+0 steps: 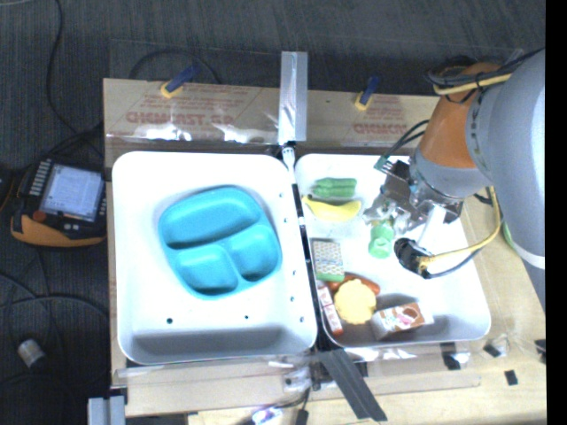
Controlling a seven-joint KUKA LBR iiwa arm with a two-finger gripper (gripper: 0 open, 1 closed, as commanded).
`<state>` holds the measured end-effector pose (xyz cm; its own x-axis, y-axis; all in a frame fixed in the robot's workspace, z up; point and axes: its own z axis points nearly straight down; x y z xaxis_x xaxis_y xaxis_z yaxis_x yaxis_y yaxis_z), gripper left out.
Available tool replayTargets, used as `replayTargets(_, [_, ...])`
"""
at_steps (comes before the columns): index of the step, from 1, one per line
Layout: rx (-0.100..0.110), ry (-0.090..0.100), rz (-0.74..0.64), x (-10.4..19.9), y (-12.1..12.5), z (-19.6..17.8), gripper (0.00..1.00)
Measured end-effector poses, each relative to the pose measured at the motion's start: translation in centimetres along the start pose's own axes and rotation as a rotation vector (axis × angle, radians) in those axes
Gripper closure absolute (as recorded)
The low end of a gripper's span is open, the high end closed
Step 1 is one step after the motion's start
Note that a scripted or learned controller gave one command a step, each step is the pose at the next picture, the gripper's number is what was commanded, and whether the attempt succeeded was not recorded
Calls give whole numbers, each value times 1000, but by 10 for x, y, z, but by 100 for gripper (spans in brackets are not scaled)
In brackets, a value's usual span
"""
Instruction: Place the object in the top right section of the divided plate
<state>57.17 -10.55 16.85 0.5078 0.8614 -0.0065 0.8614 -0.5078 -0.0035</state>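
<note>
A blue divided plate (221, 239) lies tilted in the left bin (142, 326), with one large section and two smaller ones. My gripper (388, 209) hangs over the upper middle of the right bin (469, 312), reaching in from the right. Directly below its tip lies a small green bottle (381, 240); whether it touches the bottle I cannot tell. A yellow banana (334, 207) and a green ridged item (335, 187) lie to the gripper's left.
Along the right bin's left side lie a grey mesh-patterned packet (327, 258), a round yellow-orange toy (355, 300) and a small carton (398, 319). A yellow cable (461, 251) loops off the wrist. A tablet (69, 193) sits outside the bins, far left.
</note>
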Motion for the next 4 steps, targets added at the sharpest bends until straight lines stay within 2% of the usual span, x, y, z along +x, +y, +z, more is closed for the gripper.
replayTargets(1, [0, 0, 0, 0, 0, 0, 0])
replayTargets(2, [-3, 1, -248, 23, 48, -87, 0])
replayTargets(3, [-5, 0, -425, 20, 99, -135, 0])
replayTargets(4, [-4, 0, -426, 21, 99, -134, 0])
